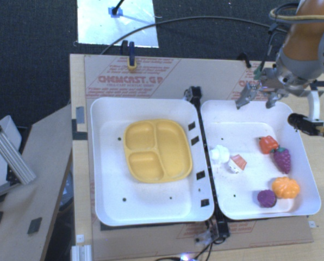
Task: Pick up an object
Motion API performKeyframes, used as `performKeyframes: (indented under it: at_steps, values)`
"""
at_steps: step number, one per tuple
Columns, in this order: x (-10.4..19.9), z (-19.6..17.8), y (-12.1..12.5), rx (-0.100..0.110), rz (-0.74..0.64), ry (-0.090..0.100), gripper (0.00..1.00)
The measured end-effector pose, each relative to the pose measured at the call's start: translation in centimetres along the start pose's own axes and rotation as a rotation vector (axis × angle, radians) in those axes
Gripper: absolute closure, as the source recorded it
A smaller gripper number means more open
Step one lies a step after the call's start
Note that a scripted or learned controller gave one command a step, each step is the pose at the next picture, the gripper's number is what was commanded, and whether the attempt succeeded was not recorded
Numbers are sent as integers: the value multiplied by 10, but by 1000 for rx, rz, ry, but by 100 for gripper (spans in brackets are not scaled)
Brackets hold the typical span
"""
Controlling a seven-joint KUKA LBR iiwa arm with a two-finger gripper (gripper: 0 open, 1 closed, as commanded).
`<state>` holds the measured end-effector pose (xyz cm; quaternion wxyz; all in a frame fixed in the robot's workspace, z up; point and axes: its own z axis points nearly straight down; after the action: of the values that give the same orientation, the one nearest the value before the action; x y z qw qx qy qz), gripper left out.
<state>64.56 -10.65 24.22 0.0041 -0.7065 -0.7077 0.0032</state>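
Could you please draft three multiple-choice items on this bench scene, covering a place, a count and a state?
1. Where does the yellow divided plastic tray lie?
A. In the left white bin
B. In the right white bin
C. On the bare bench

2. How many compartments does that tray have?
A. Two
B. Three
C. Five

3. How does the gripper stand?
A. Shut on the purple toy grape bunch
B. Open, above the right bin's far rim, holding nothing
C. Pressed onto the tray

Key:
1 A: the tray rests on the floor of the left white bin.
2 B: ridges split it into three wells.
3 B: its fingers are spread over the rim of the right white bin, while the purple toy grape bunch lies on that bin's floor.
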Motion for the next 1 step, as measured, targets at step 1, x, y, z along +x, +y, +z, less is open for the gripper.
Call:
performKeyframes:
  at_steps: [1]
  values:
    - [0, -8, 2, -12, -2, -1, 0]
